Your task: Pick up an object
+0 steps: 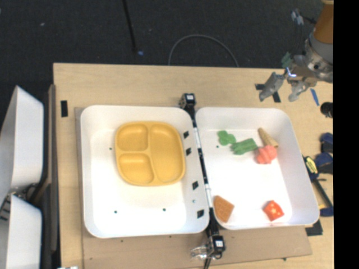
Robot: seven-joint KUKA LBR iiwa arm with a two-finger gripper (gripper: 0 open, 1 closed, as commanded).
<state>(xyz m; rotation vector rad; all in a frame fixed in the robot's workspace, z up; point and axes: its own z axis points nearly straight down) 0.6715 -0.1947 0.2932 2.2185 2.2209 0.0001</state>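
The right bin [291, 122] holds several small objects. Two green pieces [237, 143] lie near its back middle. Beside them are a tan stick [267, 137] and a pink lump [266, 155], touching each other. A red cube [274, 210] sits at the front right and an orange-brown wedge [224, 208] at the front left. My gripper [283, 89] hangs above the bench just behind the bin's back right corner. Its two fingers are spread open with nothing between them, well apart from every object.
The left bin [95, 206] carries a yellow divided plate [150, 153]. Black clips run along the seam between the bins [197, 167]. White boxes [22, 144] stand off the bench's left edge. Blue and yellow tools [321, 160] lie at the right edge.
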